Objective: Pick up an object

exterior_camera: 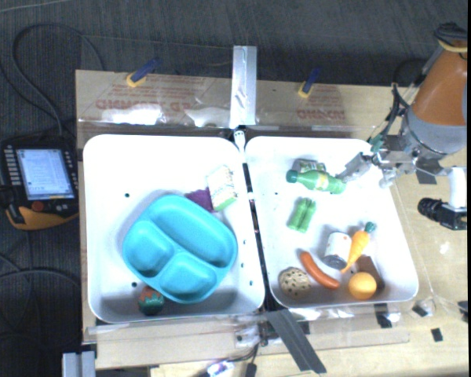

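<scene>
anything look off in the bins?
Left bin: blue divided tray sits tilted, overlapping a purple item and a small carton. Right bin: green bottle lies on its side near the end effector. No spills visible.

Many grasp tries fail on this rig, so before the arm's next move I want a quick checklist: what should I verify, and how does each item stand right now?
1. Gripper is over the right bin, where the small items lie: ok.
2. A target is close: the green bottle lies on its side just beside the gripper: ok.
3. Bottle between the fingers: cannot tell, too small and blurred.
4. Room around the bottle: the green block lies apart, below it: ok.
5. Other items (carrot, orange, hot dog) are clustered in the near corner, away from the gripper: ok.
</scene>
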`<state>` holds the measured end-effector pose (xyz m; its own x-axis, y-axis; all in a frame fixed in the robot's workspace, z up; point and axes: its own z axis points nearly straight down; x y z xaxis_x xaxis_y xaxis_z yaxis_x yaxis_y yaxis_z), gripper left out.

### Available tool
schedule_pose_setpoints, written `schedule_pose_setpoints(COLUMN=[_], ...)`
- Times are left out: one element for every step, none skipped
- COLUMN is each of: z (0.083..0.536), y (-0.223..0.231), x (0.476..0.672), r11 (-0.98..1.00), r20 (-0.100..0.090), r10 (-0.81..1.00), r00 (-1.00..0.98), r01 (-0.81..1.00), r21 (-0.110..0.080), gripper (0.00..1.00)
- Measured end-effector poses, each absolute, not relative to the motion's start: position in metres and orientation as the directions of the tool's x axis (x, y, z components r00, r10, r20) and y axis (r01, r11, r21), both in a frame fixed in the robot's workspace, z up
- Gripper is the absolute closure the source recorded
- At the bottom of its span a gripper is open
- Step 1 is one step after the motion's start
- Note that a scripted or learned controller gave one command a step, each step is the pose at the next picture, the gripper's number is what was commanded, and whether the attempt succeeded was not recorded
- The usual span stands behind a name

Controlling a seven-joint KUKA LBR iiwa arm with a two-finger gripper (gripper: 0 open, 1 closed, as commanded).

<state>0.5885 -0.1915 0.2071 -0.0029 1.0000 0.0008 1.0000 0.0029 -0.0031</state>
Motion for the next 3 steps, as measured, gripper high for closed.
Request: schedule_pose_setpoints(z=[0.124,0.1,0.109], y=[-0.219,-0.215,-0.215], x=[0.513,0.501,0.501], r11=[0.082,0.119,0.119], r20=[0.007,0.008,0.006], r10=[0.997,0.993,0.993], r00=[-0.082,-0.119,-0.119], r01=[0.997,0.993,0.993], r21=[-0.006,0.008,0.008], gripper=[0.0,0.0,1.0])
